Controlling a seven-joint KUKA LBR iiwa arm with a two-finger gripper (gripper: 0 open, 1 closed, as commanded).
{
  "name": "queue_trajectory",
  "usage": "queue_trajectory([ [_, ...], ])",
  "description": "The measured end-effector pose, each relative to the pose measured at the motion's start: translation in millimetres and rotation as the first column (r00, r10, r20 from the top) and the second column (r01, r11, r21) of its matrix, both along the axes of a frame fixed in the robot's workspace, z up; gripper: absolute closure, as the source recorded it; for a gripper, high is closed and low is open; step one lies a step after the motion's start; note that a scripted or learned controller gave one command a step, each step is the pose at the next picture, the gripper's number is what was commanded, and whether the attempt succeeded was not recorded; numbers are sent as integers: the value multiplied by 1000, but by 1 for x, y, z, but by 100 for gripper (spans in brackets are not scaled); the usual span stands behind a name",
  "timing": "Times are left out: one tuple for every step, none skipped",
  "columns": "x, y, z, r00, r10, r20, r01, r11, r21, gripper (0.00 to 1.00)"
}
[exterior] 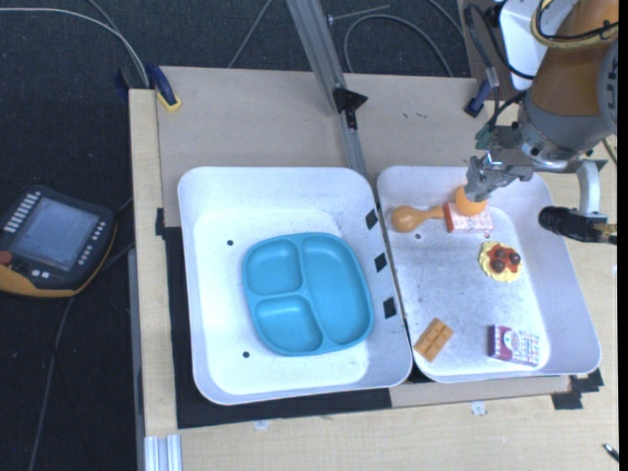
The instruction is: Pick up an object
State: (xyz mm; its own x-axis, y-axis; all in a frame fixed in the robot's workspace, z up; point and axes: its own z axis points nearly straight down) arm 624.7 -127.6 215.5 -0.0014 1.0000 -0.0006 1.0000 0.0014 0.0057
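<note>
Dark carpet crossed by thin cables surrounds the pale wooden desk [265,116], and at the nine o'clock edge of the view a teach pendant [54,238] with a grey screen and orange underside lies on that carpet. On the desk two shallow white bins sit side by side, touching along their inner walls. Nearer nine o'clock, the left bin [211,361] carries a blue divided plate [306,292] with three compartments, lying flat near its middle. A slanted aluminium rail [319,37] runs from twelve o'clock down to the seam between the bins.

Toward three o'clock, the right bin [569,332] holds several small things well apart from one another. An orange-brown toy pear [410,217] lies on its side at the bin's ten o'clock corner. Just beside it toward three o'clock is a small red and white carton [471,222], with an orange ball-like object [469,203] touching its upper edge. A yellow toy tart topped with red berries [500,261] lies near the bin's centre right. At six o'clock a tan cracker-like block [433,338] rests flat, and a purple and white packet [514,344] lies near the five o'clock corner.

Reaching in from two o'clock, the gripper [481,186] is low over the orange ball-like object, its jaws set narrow and right at that object; whether they actually clamp it I cannot tell
</note>
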Motion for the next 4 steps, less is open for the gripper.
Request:
queue_trajectory([
  [-10, 54, -5, 1000, 4, -8, -4, 1000, 4, 100],
  [-4, 107, -9, 1000, 5, -6, -5, 1000, 3, 100],
  [-2, 160, 6, 1000, 6, -4, -6, 1000, 3, 100],
  [-8, 211, 18, 1000, 6, -4, -6, 1000, 4, 100],
])
